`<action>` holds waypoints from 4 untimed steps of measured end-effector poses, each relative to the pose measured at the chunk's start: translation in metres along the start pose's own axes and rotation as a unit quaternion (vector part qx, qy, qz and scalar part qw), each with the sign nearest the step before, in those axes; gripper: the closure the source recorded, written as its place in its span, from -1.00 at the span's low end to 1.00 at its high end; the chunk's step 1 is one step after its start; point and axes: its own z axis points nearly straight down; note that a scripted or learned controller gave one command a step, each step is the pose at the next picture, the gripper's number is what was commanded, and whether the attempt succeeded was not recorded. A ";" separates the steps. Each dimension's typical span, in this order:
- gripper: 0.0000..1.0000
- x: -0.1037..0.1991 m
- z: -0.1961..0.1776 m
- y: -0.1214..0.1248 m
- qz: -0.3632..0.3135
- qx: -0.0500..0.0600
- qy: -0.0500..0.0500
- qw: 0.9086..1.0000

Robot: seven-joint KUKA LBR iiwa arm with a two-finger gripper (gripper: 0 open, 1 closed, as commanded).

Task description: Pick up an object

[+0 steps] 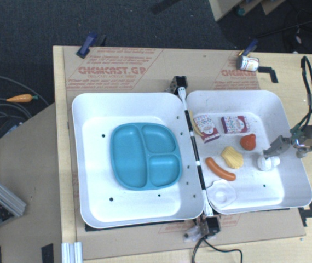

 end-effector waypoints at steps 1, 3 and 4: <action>-1.00 0.018 0.114 0.038 0.000 0.001 0.000 1.000; 1.00 0.050 0.120 0.092 -0.001 -0.002 -0.001 1.000; 1.00 0.123 -0.017 0.127 -0.001 -0.002 0.000 1.000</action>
